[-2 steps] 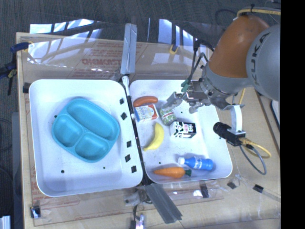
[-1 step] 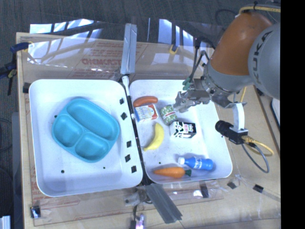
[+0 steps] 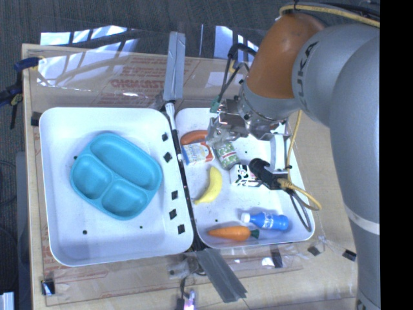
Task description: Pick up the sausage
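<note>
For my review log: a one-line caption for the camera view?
Gripper hovers beside the sausage in the right bin.

The sausage is reddish-orange and long, lying flat near the back left corner of the right bin, partly hiding.

The pincer hangs over the right bin just beside the sausage, above a banana, carrot and blue bottle, while a blue divided plate fills the left bin.
</note>
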Controlling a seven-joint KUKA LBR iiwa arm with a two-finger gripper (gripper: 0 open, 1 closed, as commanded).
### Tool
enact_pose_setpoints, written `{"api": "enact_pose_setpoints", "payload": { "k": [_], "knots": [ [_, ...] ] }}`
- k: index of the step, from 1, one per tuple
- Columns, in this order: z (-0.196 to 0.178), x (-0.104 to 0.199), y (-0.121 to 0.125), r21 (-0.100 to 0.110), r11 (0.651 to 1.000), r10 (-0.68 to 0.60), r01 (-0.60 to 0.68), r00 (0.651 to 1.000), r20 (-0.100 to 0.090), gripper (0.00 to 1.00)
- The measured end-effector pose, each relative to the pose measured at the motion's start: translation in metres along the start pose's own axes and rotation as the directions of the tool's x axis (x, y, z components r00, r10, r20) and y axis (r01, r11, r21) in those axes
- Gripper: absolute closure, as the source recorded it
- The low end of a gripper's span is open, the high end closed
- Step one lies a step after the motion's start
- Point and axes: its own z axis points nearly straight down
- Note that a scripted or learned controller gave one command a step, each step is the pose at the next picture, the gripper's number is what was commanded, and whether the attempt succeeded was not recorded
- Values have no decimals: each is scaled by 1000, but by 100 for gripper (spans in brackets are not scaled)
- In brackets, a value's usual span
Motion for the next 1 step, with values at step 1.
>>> {"api": "enact_pose_setpoints", "payload": {
  "k": [1],
  "knots": [
    [-52,39,22,-5,1000,-10,10,1000,-1,100]
  ]
}}
